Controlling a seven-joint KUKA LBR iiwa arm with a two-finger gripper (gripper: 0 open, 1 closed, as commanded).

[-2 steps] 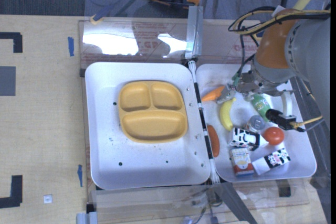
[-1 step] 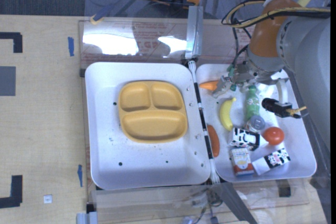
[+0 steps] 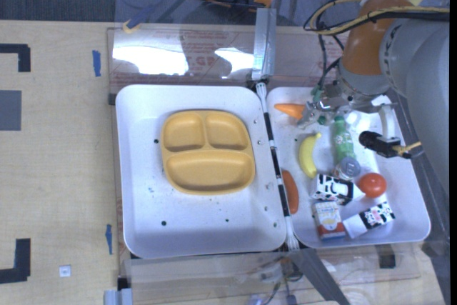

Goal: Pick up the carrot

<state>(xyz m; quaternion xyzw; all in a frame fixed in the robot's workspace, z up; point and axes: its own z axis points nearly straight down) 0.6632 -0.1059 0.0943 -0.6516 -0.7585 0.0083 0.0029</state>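
The carrot (image 3: 289, 110) is lying in the right bin's (image 3: 410, 186) upper left corner; the gripper (image 3: 319, 109) is hovering just right of it, touching or nearly so; whether its fingers are parted or closed, I cannot tell; a banana (image 3: 308, 155) is lying just below.

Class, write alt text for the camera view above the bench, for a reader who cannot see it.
A grey robot arm reaches from the right, its gripper just beside an orange carrot at the far end of the right bin, which also holds a banana, a green bottle and a tomato. The left bin holds a yellow divided plate.
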